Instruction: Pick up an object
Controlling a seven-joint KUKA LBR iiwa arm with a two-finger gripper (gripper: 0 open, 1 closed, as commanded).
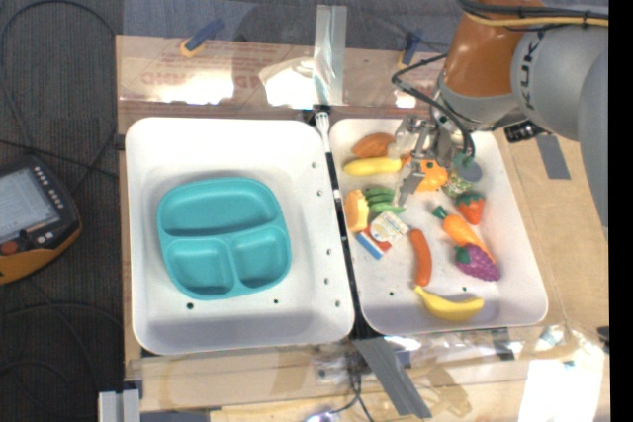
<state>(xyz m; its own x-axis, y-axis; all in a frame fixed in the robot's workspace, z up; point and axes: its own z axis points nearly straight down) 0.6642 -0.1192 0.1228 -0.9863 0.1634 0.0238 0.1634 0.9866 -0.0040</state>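
White plastic bins stand side by side on the bench (138, 79). The left bin (148, 292) contains a teal divided tray (225, 234). The right bin (514, 296) contains the candidate objects, all toy food: a yellow banana (450, 303), a red sausage-shaped piece (421, 256), a purple grape cluster (477, 262), a carrot (458, 228), a strawberry-like red piece (472, 207), a yellow corn-like piece (371, 167) and a brown bun-like piece (373, 145).

The tool (417, 165) is low over the upper centre of the right bin, directly above an orange piece (431, 177) and beside a green piece (380, 198). Whether it is released or clenched cannot be determined; the wrist hardware hides the detail.

Task status: not complete. No object is visibly lifted or held; every piece appears to rest on the bin floor. Judged stage: approach or grasp attempt at the cluster. Remaining: secure one object, then raise it clear of the bin.
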